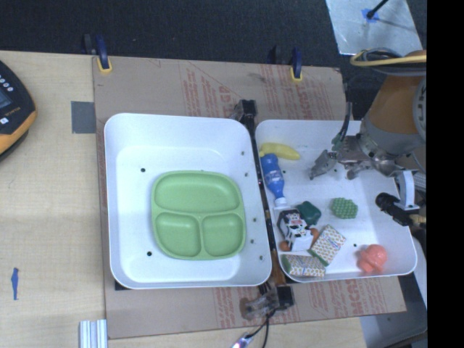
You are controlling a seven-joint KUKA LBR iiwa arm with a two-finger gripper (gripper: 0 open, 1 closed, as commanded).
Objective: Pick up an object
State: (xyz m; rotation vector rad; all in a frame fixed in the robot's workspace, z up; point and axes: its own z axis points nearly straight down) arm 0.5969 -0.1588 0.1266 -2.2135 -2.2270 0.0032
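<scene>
end effector (335,162) hovers spread open and empty over the right bin (406,265), yellow banana (280,151) just left of it near the bin's top-left corner: light, smooth, likely slippery plastic, best pinched across its middle

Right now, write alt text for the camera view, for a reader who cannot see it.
A robot gripper hovers over the upper part of the right bin, which holds a yellow banana, blue bottle, green ball, pink toy and small packets. The left bin holds a green divided plate.
</scene>
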